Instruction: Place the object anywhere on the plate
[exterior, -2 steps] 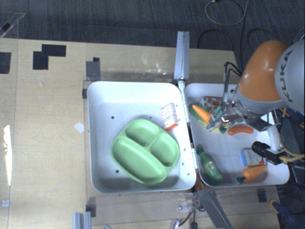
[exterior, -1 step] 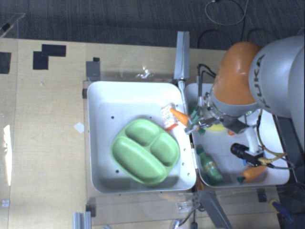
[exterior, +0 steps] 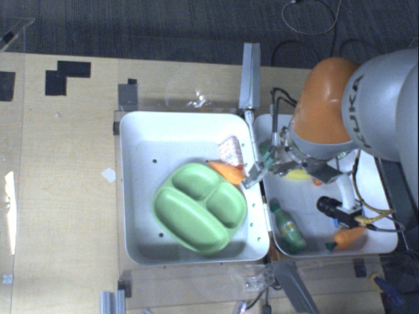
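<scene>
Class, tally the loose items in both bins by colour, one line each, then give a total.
Green: 2, the plate and the bottle
Orange: 2, the carrot by the plate and the carrot in the right bin
Yellow: 1, the item under the arm
Total: 5

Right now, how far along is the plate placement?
Nearly done, by the look of it. Done: the carrot has reached the left bin and lies at the upper right rim of the green plate, seemingly half on it. In hand: the hand is right beside the carrot; I can't tell if it grips it. Left: confirm it rests on the plate, then retreat.
</scene>
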